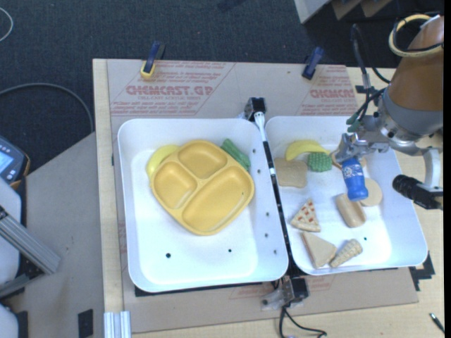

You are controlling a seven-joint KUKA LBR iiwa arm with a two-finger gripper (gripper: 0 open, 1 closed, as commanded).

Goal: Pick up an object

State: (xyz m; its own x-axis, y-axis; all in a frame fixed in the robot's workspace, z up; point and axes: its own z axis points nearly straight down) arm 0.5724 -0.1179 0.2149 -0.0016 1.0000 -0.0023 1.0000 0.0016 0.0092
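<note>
Gripper (350, 153), at right of centre in the frame, with its fingers pinching the top of a blue bottle (354, 177); the bottle hangs upright over the right bin (409, 248), and its white label carries print too small to read. The grey arm (416, 83) with its orange band enters from the upper right.

Around the bottle in the right bin: a green broccoli-like piece (319, 162) and a yellow banana (304, 148) toward the upper left, a tan bread slice (291, 174) left of it, a pizza wedge (306, 217) below left, a tan loaf piece (350, 210) just below, a tan wedge (318, 248) and a cone (346, 253) near the lower rim.

Left bin (211, 270): a yellow divided tray (202, 186), a yellow piece (158, 158) at its upper left edge, a green piece (236, 153) at its upper right.

Both bins rest on a brown board (183, 90) printed in red "CHEMCAST GP", clamped at its upper edge by two clips (151, 60). Dark carpet (70, 27) surrounds the bench.
</note>
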